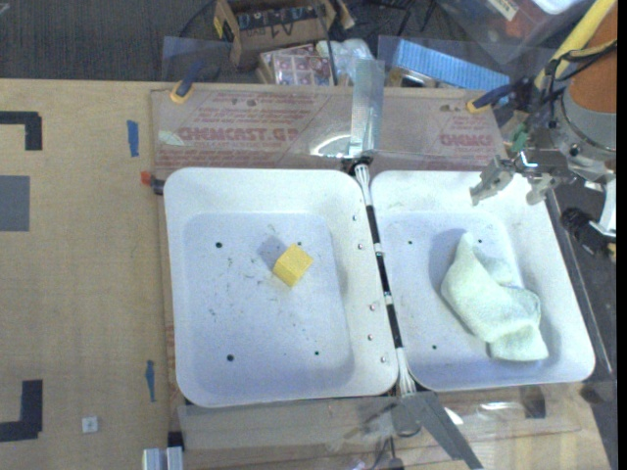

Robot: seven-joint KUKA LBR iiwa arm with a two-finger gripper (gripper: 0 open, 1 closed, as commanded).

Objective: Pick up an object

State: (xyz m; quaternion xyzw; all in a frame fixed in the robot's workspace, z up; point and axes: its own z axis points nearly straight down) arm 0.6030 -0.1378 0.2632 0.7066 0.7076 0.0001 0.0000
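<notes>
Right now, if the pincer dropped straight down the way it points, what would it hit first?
Probably the bare floor of the right bin near its far corner. The pincer, open, hangs above that spot, and the pale cloth lies nearer the camera. Depth is hard to judge.

Two white bins (pixel 196 199) sit side by side on a tan bench (pixel 78 292). A clear plastic sheet with red lettering (pixel 245 130) lies just behind the bins. A blue tape strip (pixel 132 137) is left of that sheet. Black corner marks (pixel 24 130) lie far left of the bins. Behind the sheet sits clutter, including a cardboard box (pixel 274 13).
</notes>
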